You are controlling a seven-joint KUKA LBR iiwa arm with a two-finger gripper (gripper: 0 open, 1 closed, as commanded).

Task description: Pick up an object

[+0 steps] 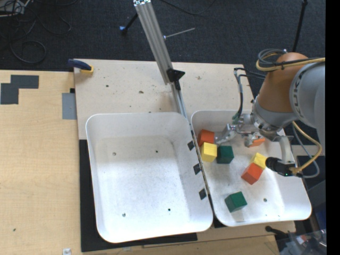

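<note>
My gripper (237, 136) hangs over the back part of the right bin (297, 206). It is open, with nothing between its fingers. Just left of it lie an orange cube (206, 137), a yellow cube (209, 152) and a dark green cube (225, 154), close together by the bin's left wall. A small orange piece (258, 141) shows right beside the gripper. Nearer the front lie an orange block (253, 172), a small yellow block (260, 159) and a green cube (235, 201).
The left bin (106, 142) stands next to the right one, with a divider with black clips (195, 168) between them. A slanted metal rail (156, 41) rises behind the bins. Cables (297, 166) trail off the arm at the right.
</note>
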